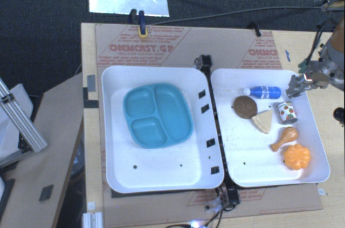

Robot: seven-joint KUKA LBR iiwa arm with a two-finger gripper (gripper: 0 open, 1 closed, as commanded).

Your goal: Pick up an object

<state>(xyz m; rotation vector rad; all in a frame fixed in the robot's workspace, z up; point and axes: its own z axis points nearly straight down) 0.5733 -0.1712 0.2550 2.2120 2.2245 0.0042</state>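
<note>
Objects for picking number six in the right white bin (315,130): one blue-and-white bottle (264,92), brown disc (245,107), pale wedge (263,123), spotted cube (286,112), tan drumstick (284,138), orange pumpkin (296,157). One blue divided tray (158,115) lies in the left white bin (116,167). The gripper (298,83) hovers at the bottle's three o'clock.

A blue divided plate (158,115) lies in the left bin (116,167); toy foods fill the right bin (318,167).

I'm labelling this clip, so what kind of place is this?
Probably a robot lab test bench: two white bins clamped on protective board, toy food like a pumpkin and drumstick, and a claw at the right.
</note>
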